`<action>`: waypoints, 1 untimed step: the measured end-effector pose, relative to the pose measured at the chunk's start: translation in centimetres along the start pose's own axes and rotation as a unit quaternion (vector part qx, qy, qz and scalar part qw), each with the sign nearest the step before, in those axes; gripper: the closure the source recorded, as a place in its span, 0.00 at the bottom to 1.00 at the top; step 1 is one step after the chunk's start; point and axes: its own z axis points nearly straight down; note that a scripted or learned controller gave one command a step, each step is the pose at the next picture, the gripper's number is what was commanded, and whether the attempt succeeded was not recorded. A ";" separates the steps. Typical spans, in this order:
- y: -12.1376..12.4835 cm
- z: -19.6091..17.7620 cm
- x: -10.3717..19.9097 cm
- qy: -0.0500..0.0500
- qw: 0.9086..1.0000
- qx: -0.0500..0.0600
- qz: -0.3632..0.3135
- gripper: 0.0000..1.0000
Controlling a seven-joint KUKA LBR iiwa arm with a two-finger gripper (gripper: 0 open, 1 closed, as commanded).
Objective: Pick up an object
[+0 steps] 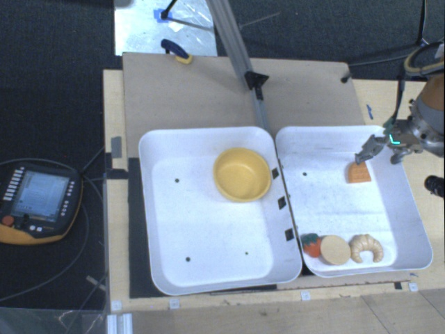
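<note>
Two white bins sit on a tan bench [208,89]. Inside the right bin [327,141], the gripper [379,150] hovers with fingers spread beside an orange cracker [359,174], not holding it.

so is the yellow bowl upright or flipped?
Upright. The yellow bowl in the left bin shows its open hollow and rim facing up, with nothing visible inside.

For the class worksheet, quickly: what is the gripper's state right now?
Gripper: above the orange block in the right bin; open or shut cannot be told, and nothing shows in its grasp.
</note>
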 end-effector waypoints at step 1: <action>0.0 0.0 0.0 0.000 1.000 0.000 0.000 0.00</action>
